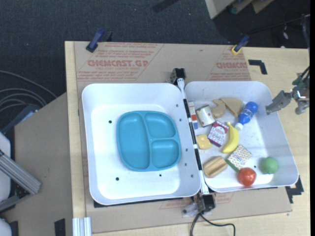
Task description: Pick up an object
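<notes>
- the gripper (pixel 290 101) is hovering at the right edge of the view, over the outer rim of the right bin (pixel 275 132); two grey fingers (pixel 276 103) are showing spread apart with nothing between them.
- the right bin is holding all the loose items, clustered toward its left and lower parts.
- a blue bottle (pixel 247 113) with a white cap is lying tilted near the bin's upper middle, just beside a tan bread slice (pixel 230 105).
- a small can (pixel 204 115) is sitting near the divider, with a dark red carton (pixel 217 133) just below it.
- a yellow banana (pixel 232 138) is curving down beside the carton, touching it.
- a yellow cheese piece (pixel 203 141) is lying by the bin's left wall.
- a bread roll (pixel 215 166) is lying lower down, near a patterned box (pixel 238 157).
- a red tomato (pixel 246 176) and a green ball (pixel 268 165) are resting near the bin's bottom edge, a little apart.
- the left bin (pixel 98 132) is holding a blue divided plate (pixel 147 140) lying flat at its middle.
</notes>
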